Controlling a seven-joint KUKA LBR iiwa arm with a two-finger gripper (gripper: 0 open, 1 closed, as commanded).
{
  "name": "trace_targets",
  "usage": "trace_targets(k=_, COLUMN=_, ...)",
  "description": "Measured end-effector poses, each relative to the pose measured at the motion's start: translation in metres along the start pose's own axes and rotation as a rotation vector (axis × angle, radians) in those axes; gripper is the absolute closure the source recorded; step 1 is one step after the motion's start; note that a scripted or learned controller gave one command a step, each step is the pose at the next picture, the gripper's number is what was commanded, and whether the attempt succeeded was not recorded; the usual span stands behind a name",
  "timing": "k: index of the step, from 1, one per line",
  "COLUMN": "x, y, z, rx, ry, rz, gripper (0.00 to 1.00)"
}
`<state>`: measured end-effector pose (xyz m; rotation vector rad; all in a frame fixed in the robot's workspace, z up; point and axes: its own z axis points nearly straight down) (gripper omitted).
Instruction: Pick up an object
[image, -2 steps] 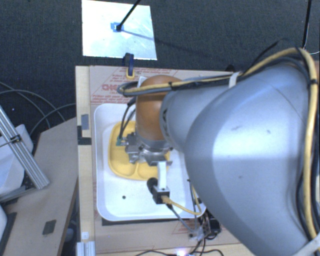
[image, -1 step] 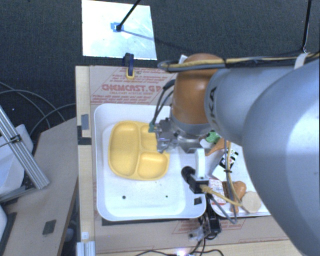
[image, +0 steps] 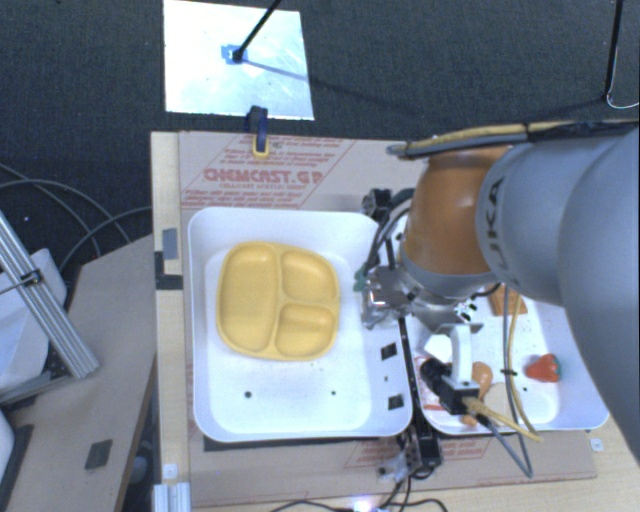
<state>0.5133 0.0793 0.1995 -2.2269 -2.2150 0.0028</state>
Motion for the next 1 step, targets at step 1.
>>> trace_targets(k=1, x=-0.0177, y=0.0372, z=-0.0404, rx=-0.009, ry=0.000, rz=-0.004, gripper=1.00)
